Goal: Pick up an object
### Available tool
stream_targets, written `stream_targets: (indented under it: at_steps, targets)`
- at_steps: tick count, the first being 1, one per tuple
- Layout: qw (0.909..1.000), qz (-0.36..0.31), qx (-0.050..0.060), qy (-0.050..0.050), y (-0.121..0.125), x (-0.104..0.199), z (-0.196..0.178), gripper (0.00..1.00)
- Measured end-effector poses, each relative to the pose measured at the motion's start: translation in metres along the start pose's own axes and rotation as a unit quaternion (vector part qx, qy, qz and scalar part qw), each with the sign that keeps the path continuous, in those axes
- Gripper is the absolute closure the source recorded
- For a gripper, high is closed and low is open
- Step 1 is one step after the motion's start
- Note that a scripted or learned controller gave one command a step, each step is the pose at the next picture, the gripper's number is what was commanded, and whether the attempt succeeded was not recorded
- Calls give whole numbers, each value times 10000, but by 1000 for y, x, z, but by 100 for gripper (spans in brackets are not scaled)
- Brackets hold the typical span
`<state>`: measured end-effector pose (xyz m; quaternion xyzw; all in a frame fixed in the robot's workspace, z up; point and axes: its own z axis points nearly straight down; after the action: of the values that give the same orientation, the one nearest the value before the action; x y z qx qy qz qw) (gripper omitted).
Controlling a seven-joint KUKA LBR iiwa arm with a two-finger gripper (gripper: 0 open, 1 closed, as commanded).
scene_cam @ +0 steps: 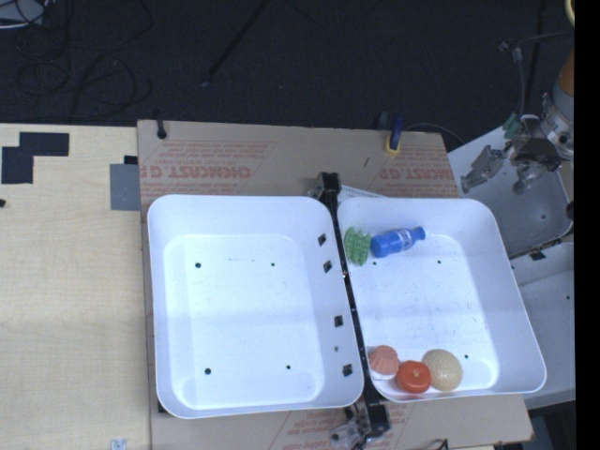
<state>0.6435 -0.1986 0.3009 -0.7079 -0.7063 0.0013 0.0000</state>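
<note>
The right bin [487, 279] holds several objects. A blue bottle [397, 241] lies on its side near the far left corner, touching a green ribbed piece [357, 246]. At the near edge, a pink round piece [382, 359], a red round object [413, 376] and a beige ball [442, 368] sit close together. My gripper [521, 160] hangs outside the bin, beyond its far right corner, well away from every object. Nothing shows in its grasp.
The left bin [169, 279] stands beside the right one, joined by a black divider with clips [337, 279]. Both rest on a cardboard sheet [244, 162]. A blue and yellow clamp [395, 137] is at the cardboard's far edge.
</note>
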Motion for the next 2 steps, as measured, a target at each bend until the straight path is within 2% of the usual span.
stream_targets:
  at_steps: [1, 2]
  targets:
    - [10000, -19, 50, 25, -2, 13, 157, 0]
    - [10000, -31, -91, -9, 1, 33, -15, 0]
